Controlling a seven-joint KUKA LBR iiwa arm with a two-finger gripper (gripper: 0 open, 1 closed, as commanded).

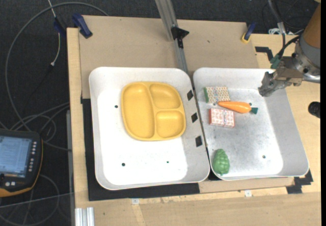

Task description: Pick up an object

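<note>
Orange and tapered, a toy carrot lies in the right bin, a little to the left of the gripper and slightly nearer the camera, with open bin floor between them. The gripper hangs over that bin's far right part, and whether it is open or closed cannot be told from this angle; nothing shows between its tips. Touching the carrot on its far side is a small patterned box; a second box with a pink-and-white print sits just on its near side. Well off toward the bin's near left corner rests a knobbly green lump. Farther left, the other bin carries a smooth yellow divided plate with three compartments. Both bins are shallow, white and speckled, resting on a pale wooden table. Dark carpet and loose cables surround it.
</note>
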